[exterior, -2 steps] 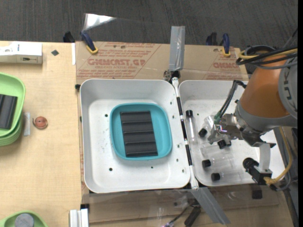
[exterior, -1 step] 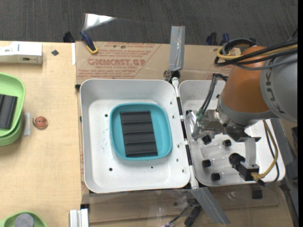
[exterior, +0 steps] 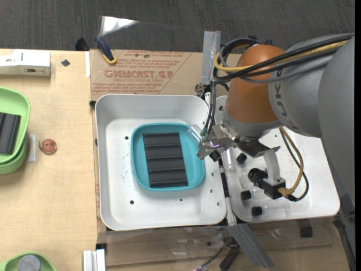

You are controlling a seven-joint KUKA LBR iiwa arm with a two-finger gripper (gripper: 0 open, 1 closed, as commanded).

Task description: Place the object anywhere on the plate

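Inside the left white bin sits the teal plate, bearing a black ribbed block whose long axis runs near-to-far. Just right of the plate's rim hangs the tool, its spread impossible to tell, apart from the block.

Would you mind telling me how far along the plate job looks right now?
Apparently done: a black ribbed rectangular block already lies flat inside the teal square plastic plate in the left white bin. In hand: nothing visible at the gripper, which sits at the plate's right rim. Left: probably pulling the arm away.
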